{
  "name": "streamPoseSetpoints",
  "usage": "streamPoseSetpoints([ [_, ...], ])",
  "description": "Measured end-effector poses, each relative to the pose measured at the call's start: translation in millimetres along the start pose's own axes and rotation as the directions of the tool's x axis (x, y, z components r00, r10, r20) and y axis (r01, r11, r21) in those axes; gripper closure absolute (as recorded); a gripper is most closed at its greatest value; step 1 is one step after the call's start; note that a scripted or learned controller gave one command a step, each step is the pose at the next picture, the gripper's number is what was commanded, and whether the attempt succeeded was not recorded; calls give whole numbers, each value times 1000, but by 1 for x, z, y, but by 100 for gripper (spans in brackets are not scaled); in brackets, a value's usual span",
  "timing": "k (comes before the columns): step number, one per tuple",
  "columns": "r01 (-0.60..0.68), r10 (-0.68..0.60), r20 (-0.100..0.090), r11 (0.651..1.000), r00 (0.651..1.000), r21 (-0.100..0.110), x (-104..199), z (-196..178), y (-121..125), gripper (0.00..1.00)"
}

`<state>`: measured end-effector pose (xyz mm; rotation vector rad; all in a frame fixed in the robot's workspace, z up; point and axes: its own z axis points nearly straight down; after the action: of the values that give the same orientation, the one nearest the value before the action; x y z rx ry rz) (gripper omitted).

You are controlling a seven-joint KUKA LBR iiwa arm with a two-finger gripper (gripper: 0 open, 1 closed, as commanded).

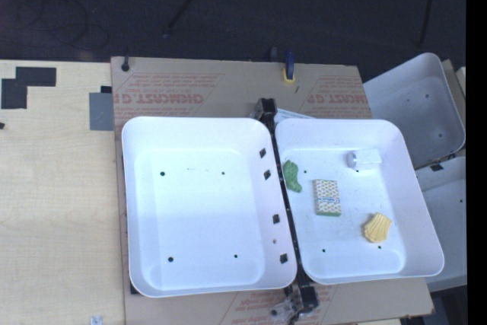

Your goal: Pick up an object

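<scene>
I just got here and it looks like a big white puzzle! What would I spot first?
Two big white bins side by side fill the middle: the left bin and the right bin. In the right one, bright bits stand out: a yellow piece near the front right, a patterned card in the middle, and a green thing by the left wall.

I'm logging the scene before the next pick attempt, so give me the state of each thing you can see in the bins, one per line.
Green object: lying in the right bin, against its left wall.
Patterned sponge: lying flat near the bin's middle, apart from the others.
Yellow object: resting on the floor toward the bin's right side.
Pale object: lying near the far wall, hard to make out.
Left bin: sitting level beside the right bin.
</scene>
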<state>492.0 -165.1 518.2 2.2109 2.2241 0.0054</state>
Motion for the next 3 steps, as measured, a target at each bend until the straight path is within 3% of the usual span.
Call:
streamPoseSetpoints([
  [1,-1,1,-2,1000,1000,6,35,-20,30,100],
  [3,-2,2,-1,1000,1000,9,91,-18,108,100],
])
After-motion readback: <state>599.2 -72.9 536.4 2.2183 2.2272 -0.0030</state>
